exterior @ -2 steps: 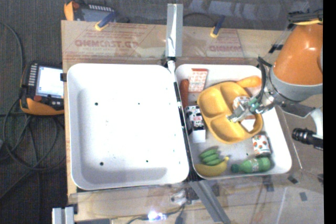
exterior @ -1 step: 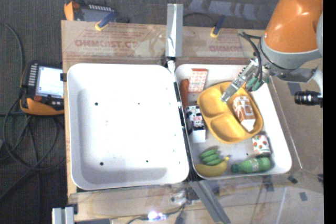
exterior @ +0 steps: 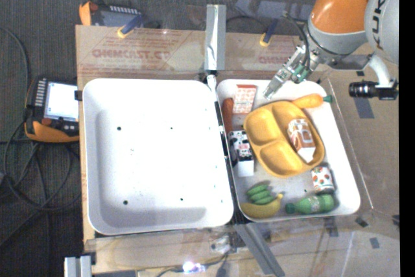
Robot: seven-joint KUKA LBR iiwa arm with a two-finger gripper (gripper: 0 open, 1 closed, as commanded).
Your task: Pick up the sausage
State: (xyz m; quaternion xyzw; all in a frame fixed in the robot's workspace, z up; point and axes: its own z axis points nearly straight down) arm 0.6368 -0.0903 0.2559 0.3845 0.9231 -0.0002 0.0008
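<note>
Nearest the camera, along the front wall of the right bin (exterior: 350,194), lie a yellow banana (exterior: 262,207) with a green pea pod (exterior: 259,192) resting just above it, and beside them a green bottle (exterior: 312,204) lying on its side. A small red-and-white carton (exterior: 322,178) stands just behind the bottle. Further back, a yellow divided tray (exterior: 275,139) takes up much of the bin, tilted, with a red-and-white packet (exterior: 303,136) sitting in one of its compartments. An orange carrot-like piece (exterior: 308,101) lies along the tray's far edge.

To the left of the tray, a black-and-white carton (exterior: 241,147) and a small white cup (exterior: 245,167) sit close to the bin's left wall. The sausage (exterior: 227,113), reddish-brown and slim, lies lengthwise against that same wall, just behind the black-and-white carton and beside a red-patterned card (exterior: 244,99) at the back of the bin.

The gripper (exterior: 272,91) hangs over the back of the right bin, near the card and the tray's far corner, well apart from the sausage. Its slender fingers point down and to the left, close together with nothing between them. The grey and orange arm (exterior: 347,0) reaches in from the upper right.

The left bin (exterior: 152,152) lies beside it on the tabletop (exterior: 142,52).
</note>
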